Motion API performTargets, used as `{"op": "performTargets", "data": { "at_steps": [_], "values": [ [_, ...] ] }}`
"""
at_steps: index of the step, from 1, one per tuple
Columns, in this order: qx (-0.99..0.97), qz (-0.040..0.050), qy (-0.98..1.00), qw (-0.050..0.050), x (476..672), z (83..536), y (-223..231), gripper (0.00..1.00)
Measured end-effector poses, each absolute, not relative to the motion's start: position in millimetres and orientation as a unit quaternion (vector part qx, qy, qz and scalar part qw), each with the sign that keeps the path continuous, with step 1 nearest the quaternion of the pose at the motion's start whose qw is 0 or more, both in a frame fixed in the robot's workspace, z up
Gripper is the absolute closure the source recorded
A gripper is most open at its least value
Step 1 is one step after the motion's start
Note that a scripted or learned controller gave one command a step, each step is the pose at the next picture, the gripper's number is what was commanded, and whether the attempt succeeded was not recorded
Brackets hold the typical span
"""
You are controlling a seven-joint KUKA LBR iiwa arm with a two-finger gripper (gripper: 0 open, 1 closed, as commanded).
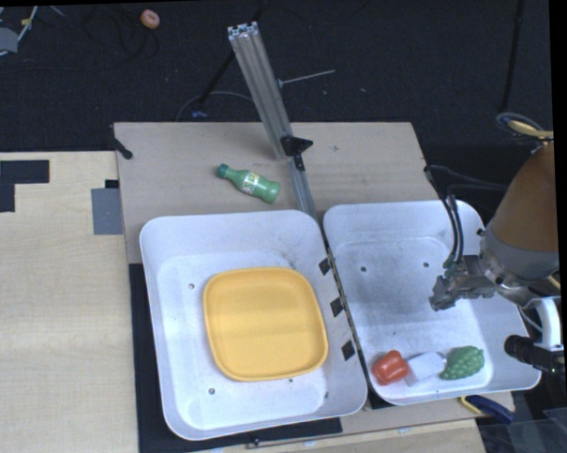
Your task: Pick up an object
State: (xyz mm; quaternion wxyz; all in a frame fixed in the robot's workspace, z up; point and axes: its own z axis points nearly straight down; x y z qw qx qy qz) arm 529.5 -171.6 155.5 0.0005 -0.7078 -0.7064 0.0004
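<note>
Two shallow white bins side by side at frame centre: left bin (164, 273) holding a yellow plate (265, 322), right bin (387, 228) holding three items along its lower edge — red pepper (391, 365), white piece (425, 367) touching it, green bunch of grapes (461, 362) just right of that. Gripper (444, 296) hanging over the right bin's right-hand part, above and apart from the grapes, nothing seen between it; open or closed impossible to tell. Green bottle (250, 183) lying on the bench above the left bin, upper centre of the frame
</note>
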Motion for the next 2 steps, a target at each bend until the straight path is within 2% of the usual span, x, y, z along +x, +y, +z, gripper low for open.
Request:
{"op": "performTargets", "data": {
  "at_steps": [2],
  "values": [
    [-0.707, -0.0008, -0.707, -0.001, 529.2, 266.7, -170.3, 1.00]
  ]
}}
